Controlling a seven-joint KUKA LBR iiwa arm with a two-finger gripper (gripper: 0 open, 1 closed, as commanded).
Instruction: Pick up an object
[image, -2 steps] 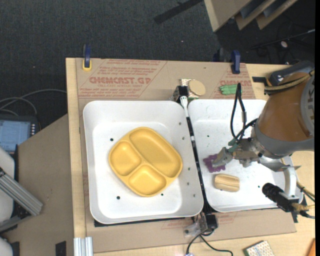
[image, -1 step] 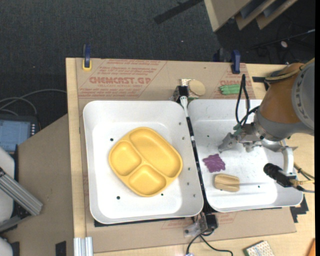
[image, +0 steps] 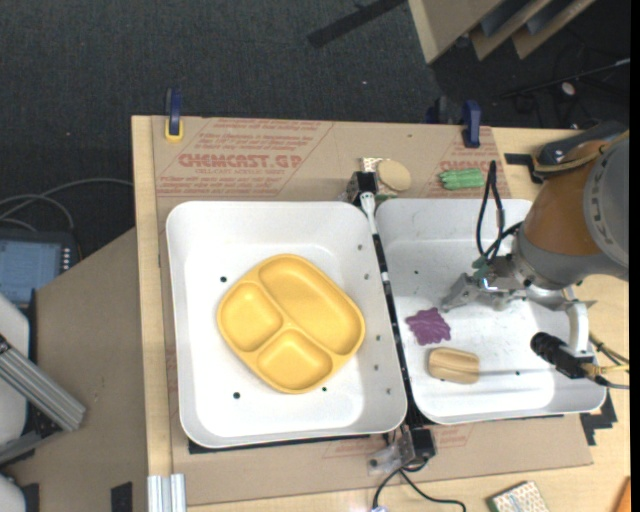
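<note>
I had the arm (image: 575, 215) reaching into the right bin (image: 500, 400) from the right, with its gripper (image: 470, 290) low over the bin floor.

The gripper's metal parts sat near the middle of that bin, just up and right of a small purple object (image: 428, 324); I could not tell from this slanted view whether it was spread or pressed together, and I saw nothing caught in it. The purple object lay on the bin floor near the left wall, and a tan, rounded block (image: 454, 365) lay just below it, the two close but apart. In the left bin (image: 200, 260) a yellow divided plate (image: 289, 322) with three compartments rested near the centre. A green item (image: 461, 179) and a round tan piece (image: 394, 177) sat on the board beyond the bins.
</note>
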